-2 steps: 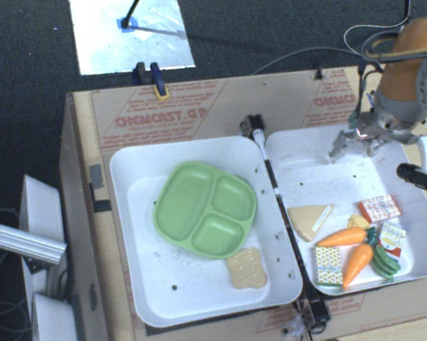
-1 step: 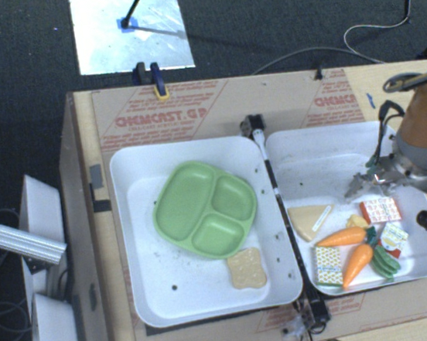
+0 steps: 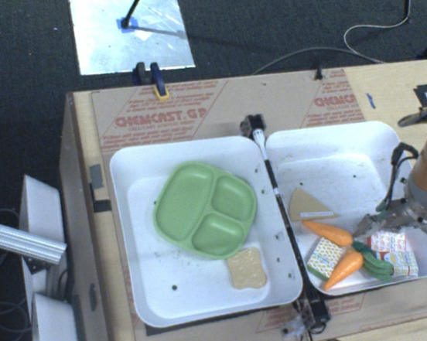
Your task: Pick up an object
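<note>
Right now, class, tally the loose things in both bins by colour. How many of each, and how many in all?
Green: 1, the divided plate
Orange: 2, the carrots
Tan: 2, the cracker and the wedge
Multicoloured: 2, the packets
Total: 7

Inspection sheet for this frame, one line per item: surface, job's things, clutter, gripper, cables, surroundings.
Surface: two white bins, left bin and right bin, on a printed board.
Job's things: green divided plate and cracker in the left bin; wedge, two carrots, card and small carton in the right bin.
Clutter: nothing seen.
Gripper: gripper low over the right bin beside the carton; grasp unclear.
Cables: cable on the floor.
Surroundings: dark carpet, shiny sheet.
</note>
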Controlling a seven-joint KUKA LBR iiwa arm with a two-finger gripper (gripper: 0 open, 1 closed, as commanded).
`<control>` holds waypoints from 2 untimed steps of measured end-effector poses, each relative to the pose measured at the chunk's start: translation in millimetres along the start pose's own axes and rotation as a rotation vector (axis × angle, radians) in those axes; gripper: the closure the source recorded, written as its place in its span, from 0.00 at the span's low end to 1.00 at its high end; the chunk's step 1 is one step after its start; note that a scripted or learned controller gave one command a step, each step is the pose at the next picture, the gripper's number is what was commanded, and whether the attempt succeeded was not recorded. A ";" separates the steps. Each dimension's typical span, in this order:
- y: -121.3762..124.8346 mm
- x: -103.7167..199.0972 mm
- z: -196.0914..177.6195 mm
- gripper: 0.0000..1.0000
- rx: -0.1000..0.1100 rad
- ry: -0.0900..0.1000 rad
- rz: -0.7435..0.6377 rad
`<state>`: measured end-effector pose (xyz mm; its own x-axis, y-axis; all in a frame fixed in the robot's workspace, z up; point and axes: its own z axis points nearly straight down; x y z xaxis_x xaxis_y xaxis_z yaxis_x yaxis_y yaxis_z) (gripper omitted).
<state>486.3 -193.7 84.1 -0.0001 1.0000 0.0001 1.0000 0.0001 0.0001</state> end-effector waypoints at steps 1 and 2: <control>1.7 -0.1 -10.8 1.00 -0.005 -0.001 -0.001; 1.9 55.8 -105.2 1.00 -0.005 0.000 -0.004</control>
<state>488.1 -137.9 189.3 -0.0045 1.0000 -0.0004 1.0000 0.0045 0.0053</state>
